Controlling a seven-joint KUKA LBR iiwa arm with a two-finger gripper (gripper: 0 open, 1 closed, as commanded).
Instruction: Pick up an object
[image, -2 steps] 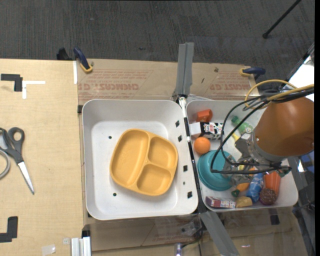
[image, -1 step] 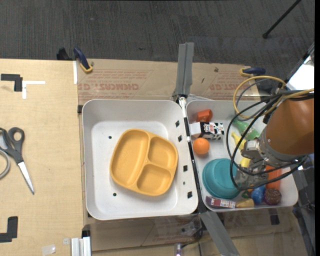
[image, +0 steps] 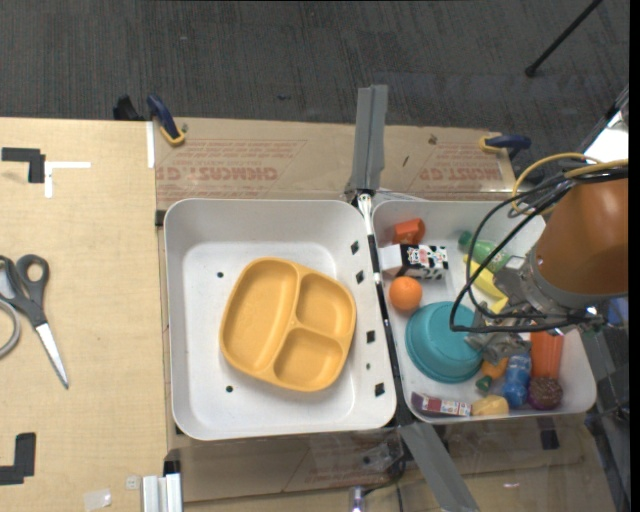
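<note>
The arm's orange band (image: 595, 235) hangs over the right bin (image: 437, 212). Below it the grey gripper (image: 500, 347) is low among the clutter, at the right rim of a teal bowl (image: 440, 342). Around it lie an orange cylinder (image: 547, 352), a blue toy (image: 515, 378), a dark purple ball (image: 545, 392) and a yellow piece (image: 488, 285). Further left in that bin are an orange ball (image: 405, 293), a black-and-white box (image: 427, 260), a small red-orange block (image: 409, 230) and a red-and-white tube (image: 440, 405). The arm hides part of the bin's right side.
A yellow divided plate (image: 290, 325) lies in the left bin (image: 190, 300). Scissors (image: 35, 310) rest on the wooden bench at far left. Blue clamps (image: 165, 118) (image: 510, 143) hold the cardboard behind the bins. Cables (image: 500, 230) loop beside the arm.
</note>
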